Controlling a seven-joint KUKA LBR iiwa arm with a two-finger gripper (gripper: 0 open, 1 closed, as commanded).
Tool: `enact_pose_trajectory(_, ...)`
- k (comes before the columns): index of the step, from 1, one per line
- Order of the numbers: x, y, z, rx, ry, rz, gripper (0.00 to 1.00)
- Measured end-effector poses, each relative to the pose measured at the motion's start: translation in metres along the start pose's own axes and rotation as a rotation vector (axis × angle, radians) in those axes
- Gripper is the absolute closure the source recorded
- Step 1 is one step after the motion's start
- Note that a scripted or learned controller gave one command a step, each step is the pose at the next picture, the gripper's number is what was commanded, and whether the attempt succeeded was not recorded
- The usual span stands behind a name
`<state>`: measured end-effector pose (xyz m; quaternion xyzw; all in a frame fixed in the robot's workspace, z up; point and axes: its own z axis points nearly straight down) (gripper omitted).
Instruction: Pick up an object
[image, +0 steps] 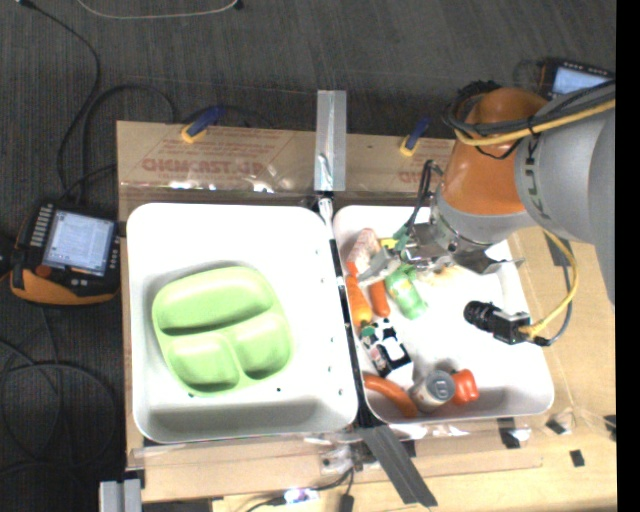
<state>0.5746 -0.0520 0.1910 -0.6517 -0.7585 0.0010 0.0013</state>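
Observation:
My gripper (408, 256) hangs low over the upper middle of the right bin (520, 375), under the arm's orange band. Just below it lies a pale green object (406, 294). To its left a pinkish object (362, 243) and an orange carrot-like piece (357, 300) rest by the bin's left wall. Lower down sit a small black and white object (386, 346), an orange piece (388, 393) and a grey and orange object (442, 386). The wrist hides whatever is directly beneath it.
The left bin (160, 225) holds a green divided tray (220, 325). A black cylinder on a yellow cable (494, 318) hangs over the right bin's right half. A handheld pendant (68, 250) lies left of the bench.

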Motion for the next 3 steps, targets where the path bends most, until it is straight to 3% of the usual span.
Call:
enact_pose_trajectory(1, -0.056, 0.031, 0.102, -0.015, -0.006, -0.040, 0.00)
enact_pose_trajectory(2, -0.055, 0.035, 0.086, -0.024, -0.005, -0.040, 1.00)
enact_pose_trajectory(3, -0.003, 0.021, -0.002, -0.002, -0.001, -0.018, 1.00)
